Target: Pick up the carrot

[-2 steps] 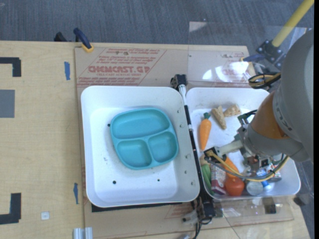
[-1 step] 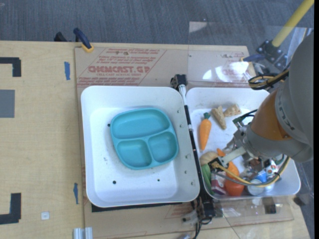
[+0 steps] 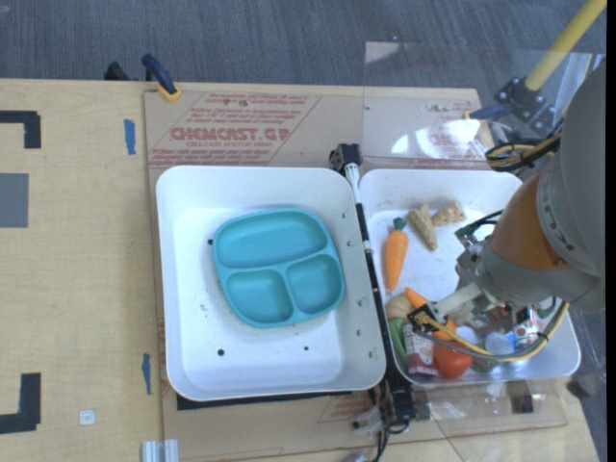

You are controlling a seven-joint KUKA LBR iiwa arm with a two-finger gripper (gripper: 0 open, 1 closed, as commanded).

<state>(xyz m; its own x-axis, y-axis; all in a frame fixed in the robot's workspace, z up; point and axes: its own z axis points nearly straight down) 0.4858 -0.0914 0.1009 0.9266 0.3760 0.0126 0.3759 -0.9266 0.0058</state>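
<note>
Carrot [image 3: 396, 256] lies free by the right bin's [image 3: 568, 349] left wall; you cannot tell the jaws' state, so they may snag clutter [image 3: 445, 346] instead.

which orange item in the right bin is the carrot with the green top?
The carrot lying alone by the bin's left wall, green stem up-frame. The smaller orange piece sits lower, nearer the gripper.

We see the divided plate [image 3: 277, 279] in the left bin [image 3: 183, 258]; in the right bin [image 3: 385, 192] the carrot [image 3: 396, 255] lies left of the arm [image 3: 549, 229]
</note>
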